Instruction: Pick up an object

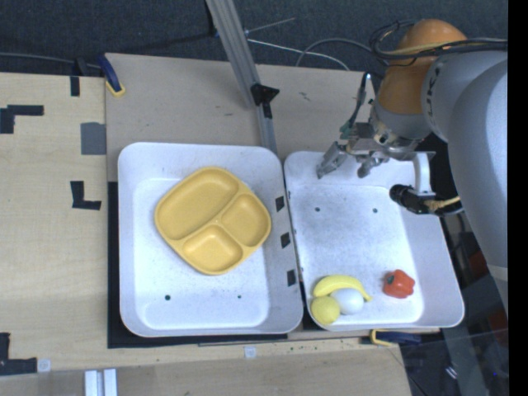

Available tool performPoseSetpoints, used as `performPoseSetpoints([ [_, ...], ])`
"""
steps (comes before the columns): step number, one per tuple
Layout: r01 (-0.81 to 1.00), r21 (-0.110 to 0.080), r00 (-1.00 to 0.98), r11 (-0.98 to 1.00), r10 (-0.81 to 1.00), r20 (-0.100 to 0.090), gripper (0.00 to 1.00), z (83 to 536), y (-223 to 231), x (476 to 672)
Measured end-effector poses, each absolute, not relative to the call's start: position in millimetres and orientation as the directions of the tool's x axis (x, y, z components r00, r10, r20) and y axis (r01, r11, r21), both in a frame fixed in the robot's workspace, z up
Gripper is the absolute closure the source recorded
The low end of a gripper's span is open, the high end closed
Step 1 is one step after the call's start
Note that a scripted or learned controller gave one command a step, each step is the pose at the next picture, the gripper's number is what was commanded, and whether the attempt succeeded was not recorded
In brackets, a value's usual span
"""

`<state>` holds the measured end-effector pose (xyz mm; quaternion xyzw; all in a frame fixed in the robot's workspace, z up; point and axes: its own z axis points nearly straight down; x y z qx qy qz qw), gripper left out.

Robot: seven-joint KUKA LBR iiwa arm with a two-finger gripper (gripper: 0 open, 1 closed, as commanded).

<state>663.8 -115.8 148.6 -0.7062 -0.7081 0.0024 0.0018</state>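
My gripper [345, 165] hangs over the far edge of the right bin [363, 221], its two fingers spread apart with nothing between them. At the near edge of that bin lie a yellow banana [340, 285], a yellow lemon-like fruit [325, 309], a white egg-shaped object [351, 301] and a red pepper-like object [398, 284]. The gripper is far from all of these, at the opposite end of the bin.
The left bin [140, 221] holds a yellow divided plate [213, 219]. A grey metal pole [239, 52] slants down to the gap between the bins. A black cable fitting [410, 198] hangs off the arm over the right bin's right side.
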Motion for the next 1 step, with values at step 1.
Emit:
performPoseSetpoints([
  [1,1.000,-0.007,-0.003,0.003,1.000,-0.001,0.00,93.9,-114.8,662.1],
])
